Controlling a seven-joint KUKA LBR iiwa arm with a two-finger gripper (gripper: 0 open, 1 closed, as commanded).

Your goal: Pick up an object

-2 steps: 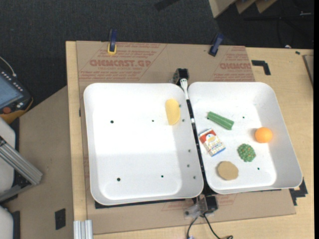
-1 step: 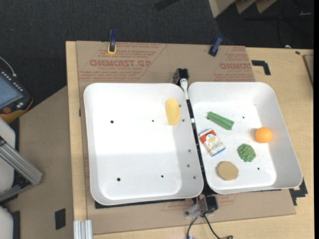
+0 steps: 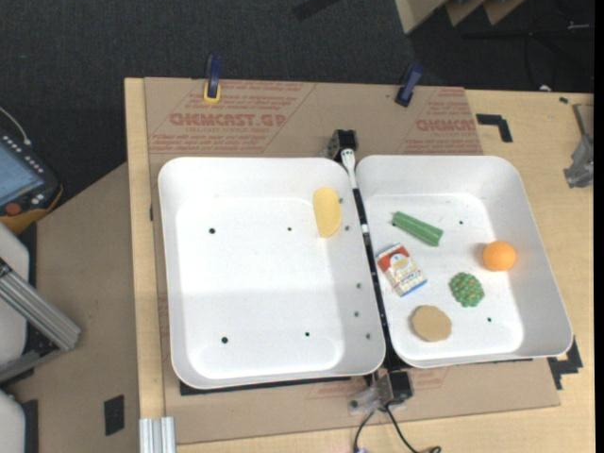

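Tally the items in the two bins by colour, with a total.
Yellow: 1, the yellow piece in the left bin
Green: 2, the green stick and the green broccoli-like piece in the right bin
Orange: 1, the orange ball
Tan: 1, the tan disc
Red and white: 1, the small carton
Total: 6

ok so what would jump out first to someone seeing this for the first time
Two shallow white bins sit side by side: the left bin holds one pale yellow oblong piece at its right wall. The right bin gathers the colour: a round orange ball, a green stick, a bumpy green clump, a red-and-white carton and a tan disc.
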